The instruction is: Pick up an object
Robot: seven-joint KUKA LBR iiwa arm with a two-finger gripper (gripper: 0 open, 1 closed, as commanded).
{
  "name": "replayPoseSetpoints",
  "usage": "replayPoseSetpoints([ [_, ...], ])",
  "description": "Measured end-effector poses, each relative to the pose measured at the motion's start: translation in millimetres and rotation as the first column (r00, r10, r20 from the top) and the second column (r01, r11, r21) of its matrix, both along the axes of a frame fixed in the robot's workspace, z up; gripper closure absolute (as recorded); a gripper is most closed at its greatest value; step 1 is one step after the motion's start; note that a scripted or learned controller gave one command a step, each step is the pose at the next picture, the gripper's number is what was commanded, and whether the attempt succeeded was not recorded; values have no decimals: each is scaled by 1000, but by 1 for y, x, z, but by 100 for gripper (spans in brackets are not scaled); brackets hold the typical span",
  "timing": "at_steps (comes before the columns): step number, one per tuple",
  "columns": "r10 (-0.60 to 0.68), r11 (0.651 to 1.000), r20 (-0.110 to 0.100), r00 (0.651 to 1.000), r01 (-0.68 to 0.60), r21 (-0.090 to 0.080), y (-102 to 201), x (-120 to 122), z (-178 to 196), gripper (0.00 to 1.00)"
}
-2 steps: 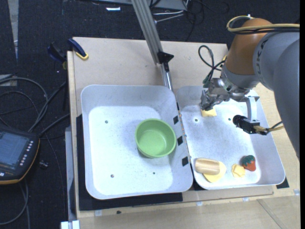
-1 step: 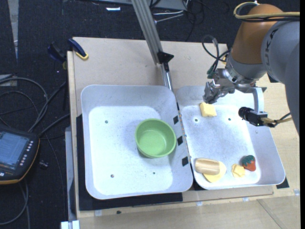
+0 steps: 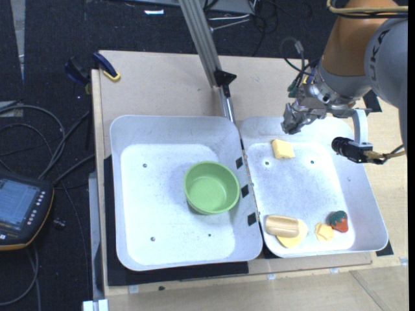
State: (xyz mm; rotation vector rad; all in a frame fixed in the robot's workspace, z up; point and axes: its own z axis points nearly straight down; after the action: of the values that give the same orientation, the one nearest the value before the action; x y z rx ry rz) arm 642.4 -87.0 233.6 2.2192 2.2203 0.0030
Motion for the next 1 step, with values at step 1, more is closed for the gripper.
replayPoseSetpoints([
  [1, 2, 1000, -3, 1000, -2, 1, 35, -26, -3, 100],
])
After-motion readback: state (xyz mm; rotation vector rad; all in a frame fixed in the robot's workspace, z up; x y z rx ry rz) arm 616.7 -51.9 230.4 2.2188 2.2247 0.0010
